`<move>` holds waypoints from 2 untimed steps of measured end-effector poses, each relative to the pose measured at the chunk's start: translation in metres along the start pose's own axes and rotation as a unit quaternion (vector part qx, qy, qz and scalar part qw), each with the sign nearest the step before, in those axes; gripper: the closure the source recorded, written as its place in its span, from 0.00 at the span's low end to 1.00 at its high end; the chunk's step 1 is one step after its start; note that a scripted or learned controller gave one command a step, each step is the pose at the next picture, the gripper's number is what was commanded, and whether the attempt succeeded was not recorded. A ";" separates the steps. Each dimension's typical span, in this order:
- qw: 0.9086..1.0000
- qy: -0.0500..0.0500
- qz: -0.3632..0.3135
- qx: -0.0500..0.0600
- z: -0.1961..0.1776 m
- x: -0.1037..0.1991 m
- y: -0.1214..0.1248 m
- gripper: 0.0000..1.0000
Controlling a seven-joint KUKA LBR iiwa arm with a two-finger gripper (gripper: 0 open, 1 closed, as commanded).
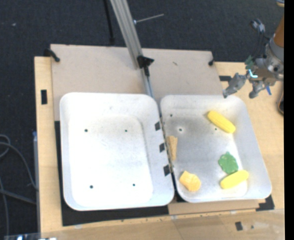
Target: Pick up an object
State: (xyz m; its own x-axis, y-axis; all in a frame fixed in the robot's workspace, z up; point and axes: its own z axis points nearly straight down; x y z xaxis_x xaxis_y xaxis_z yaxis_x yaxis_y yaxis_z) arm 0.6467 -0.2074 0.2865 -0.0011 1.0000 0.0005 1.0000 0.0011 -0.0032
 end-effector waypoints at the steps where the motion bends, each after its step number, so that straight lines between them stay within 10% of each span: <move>1: 1.000 -0.002 -0.001 -0.002 -0.004 -0.001 0.000 0.00; 2: 1.000 -0.001 -0.001 0.001 0.059 0.000 0.004 0.00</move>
State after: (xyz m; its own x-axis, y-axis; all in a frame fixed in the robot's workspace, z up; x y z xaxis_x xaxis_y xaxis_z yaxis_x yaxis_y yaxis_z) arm 0.6502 -0.2075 0.2278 -0.0026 1.0000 -0.0016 1.0000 0.0026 -0.0044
